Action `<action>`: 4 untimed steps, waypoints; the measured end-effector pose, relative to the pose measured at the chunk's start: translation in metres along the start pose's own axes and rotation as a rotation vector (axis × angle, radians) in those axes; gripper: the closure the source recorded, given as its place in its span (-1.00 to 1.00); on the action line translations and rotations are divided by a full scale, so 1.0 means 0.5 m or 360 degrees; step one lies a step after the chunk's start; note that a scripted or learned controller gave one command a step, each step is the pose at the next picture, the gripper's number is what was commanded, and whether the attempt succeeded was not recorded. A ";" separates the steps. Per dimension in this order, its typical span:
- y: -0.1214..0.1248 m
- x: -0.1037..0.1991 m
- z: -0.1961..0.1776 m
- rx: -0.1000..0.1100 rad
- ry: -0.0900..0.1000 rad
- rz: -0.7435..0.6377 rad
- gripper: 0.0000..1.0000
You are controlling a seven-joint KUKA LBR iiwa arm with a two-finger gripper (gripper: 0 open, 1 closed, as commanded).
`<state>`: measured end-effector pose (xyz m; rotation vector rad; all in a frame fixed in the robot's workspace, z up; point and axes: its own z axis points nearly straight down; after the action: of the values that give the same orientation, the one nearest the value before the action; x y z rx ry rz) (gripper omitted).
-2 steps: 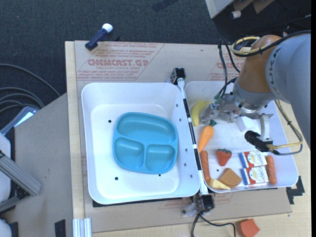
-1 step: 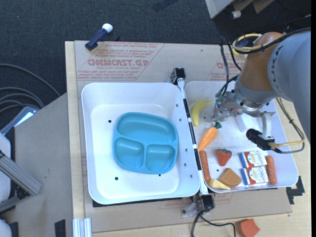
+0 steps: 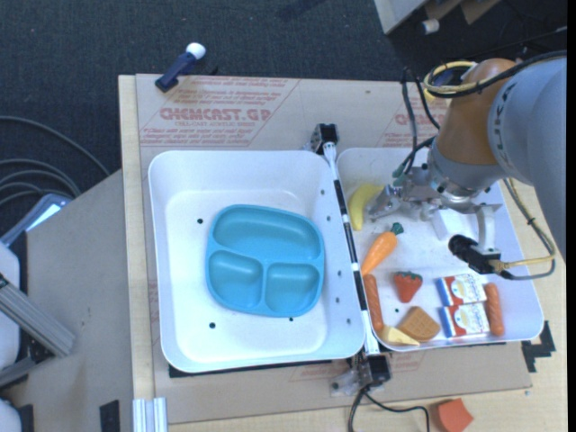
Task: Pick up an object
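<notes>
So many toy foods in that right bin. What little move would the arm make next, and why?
Probably a short drop straight down: the gripper hangs in the right bin just beside the banana, above the carrot, and nothing is seen between its fingers.

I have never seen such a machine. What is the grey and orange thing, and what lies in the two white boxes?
It is a robot arm, reaching in from the right. One camera looks down on the bench. Its hand hangs over the right bin, near a banana; I see nothing held in it. That bin also holds toy food: a carrot, a strawberry, a sausage and small cartons. The left bin holds a blue divided plate.
</notes>
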<state>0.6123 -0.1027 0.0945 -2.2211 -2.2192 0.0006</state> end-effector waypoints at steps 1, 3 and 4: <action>-0.117 -0.016 0.021 0.0002 0.0000 0.0000 -1.00; -0.115 -0.015 -0.018 -0.0002 0.0000 0.0002 1.00; -0.116 -0.015 -0.018 -0.0001 0.0000 0.0002 -1.00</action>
<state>0.5545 -0.1102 0.1037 -2.2226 -2.2184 -0.0003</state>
